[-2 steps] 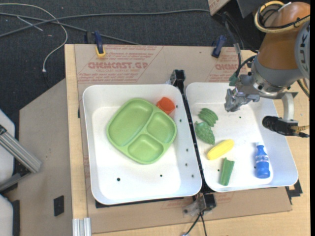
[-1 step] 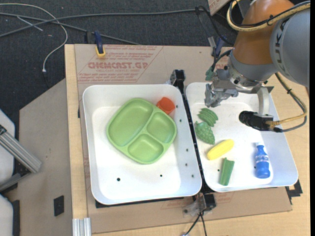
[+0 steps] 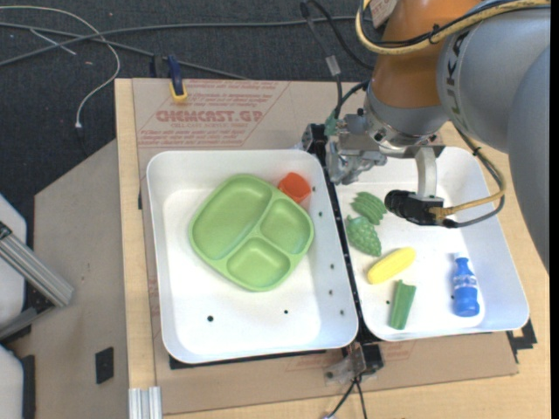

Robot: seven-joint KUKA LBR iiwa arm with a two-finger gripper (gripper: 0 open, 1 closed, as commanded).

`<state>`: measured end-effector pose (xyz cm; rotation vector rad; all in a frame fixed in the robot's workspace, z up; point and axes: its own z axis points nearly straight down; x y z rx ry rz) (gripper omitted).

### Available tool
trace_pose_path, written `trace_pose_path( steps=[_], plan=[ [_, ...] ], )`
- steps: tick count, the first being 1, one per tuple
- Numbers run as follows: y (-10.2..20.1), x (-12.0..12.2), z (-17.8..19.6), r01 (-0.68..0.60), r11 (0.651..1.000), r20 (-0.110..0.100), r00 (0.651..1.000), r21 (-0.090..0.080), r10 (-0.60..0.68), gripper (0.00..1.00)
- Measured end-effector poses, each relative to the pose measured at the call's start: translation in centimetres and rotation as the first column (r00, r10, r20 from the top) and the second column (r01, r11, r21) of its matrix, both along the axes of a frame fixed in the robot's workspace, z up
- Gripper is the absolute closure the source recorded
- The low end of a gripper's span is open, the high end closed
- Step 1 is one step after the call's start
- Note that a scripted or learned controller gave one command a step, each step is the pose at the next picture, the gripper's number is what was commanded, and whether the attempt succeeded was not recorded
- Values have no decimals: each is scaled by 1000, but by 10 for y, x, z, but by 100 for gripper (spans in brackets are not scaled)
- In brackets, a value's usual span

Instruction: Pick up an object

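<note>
Gripper (image 3: 342, 166) hangs above the right bin's (image 3: 502, 308) far-left corner, near the leafy green toy (image 3: 368, 206); jaw state cannot be determined.

The surface (image 3: 223, 116) is a brown cardboard sheet printed with red lettering near its far edge. Two shallow white bins sit directly on it, side by side and touching along their inner rims: the left bin (image 3: 175, 321) and the right bin (image 3: 502, 308). A small blue-and-yellow clip (image 3: 177, 83) rests at the cardboard's far edge.
</note>
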<state>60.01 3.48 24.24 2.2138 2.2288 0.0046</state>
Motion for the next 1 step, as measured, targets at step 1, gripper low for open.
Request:
trace_pose_path(
  steps=[1],
  plan=[
    [48,13,3,1,1000,0,1000,0,-1,100]
  ],
)
